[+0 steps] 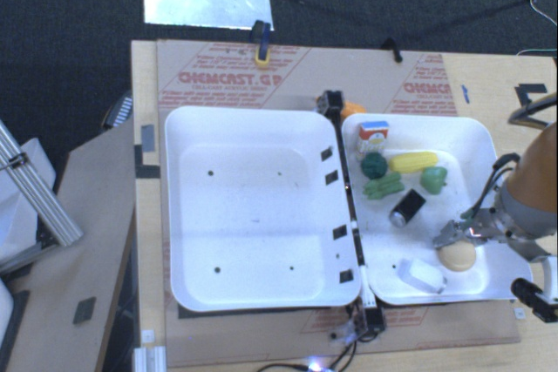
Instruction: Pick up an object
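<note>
Smooth round tan ball (457,256), gripper (459,233) above

Two shallow white bins, the left bin (253,205) and the right bin (475,135), look like smooth, slightly glossy moulded plastic. They sit on a bench (288,70) covered by matt brown paper-like sheeting with red printed lettering. In the right bin, a yellow corn cob (413,160), a green pepper (433,179) and a green ball (374,165) look like smooth plastic toys; a black cylinder (407,206) has a glossy finish with a metallic end. A beige rounded object (457,256) looks matt. The gripper (462,231) looks like bare metal.
</note>
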